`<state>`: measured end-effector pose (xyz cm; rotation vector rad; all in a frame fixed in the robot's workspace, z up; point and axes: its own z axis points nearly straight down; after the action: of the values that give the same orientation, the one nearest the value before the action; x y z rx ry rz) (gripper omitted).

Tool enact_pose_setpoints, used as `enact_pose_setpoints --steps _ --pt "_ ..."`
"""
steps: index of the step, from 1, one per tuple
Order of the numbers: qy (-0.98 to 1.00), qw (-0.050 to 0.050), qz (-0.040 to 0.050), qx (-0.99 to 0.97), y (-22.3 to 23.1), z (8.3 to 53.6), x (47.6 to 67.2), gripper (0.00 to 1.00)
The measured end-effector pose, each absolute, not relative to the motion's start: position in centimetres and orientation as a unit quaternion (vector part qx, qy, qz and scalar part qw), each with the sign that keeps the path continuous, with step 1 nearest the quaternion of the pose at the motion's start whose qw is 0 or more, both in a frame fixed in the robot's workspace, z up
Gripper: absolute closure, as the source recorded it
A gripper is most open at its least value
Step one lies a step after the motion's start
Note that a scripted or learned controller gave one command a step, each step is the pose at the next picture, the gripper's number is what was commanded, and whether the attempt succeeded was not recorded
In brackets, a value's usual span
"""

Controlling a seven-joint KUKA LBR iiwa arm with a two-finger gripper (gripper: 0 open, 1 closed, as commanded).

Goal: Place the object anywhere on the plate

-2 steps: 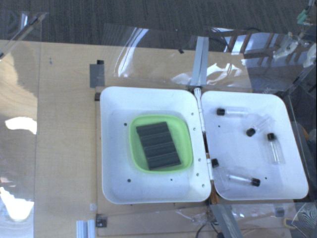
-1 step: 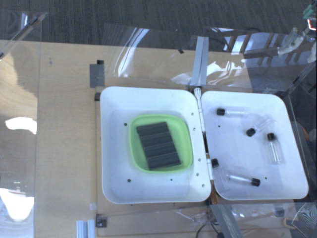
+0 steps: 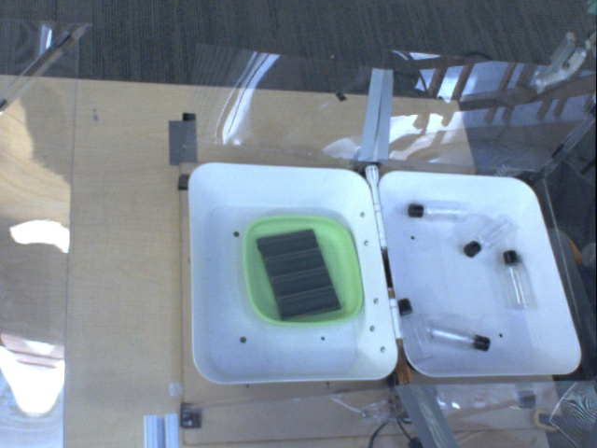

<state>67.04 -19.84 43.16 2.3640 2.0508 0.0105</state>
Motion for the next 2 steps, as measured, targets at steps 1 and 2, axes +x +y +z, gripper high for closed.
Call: enact_pose_setpoints --steps 1,2 --pt "0.621 0.005 0.0031 0.783 -19.73 43.62 67.01 0.00" --pt "0.611 0.005 0.0032 0.792 -19.82 43.66 67.02 0.00"
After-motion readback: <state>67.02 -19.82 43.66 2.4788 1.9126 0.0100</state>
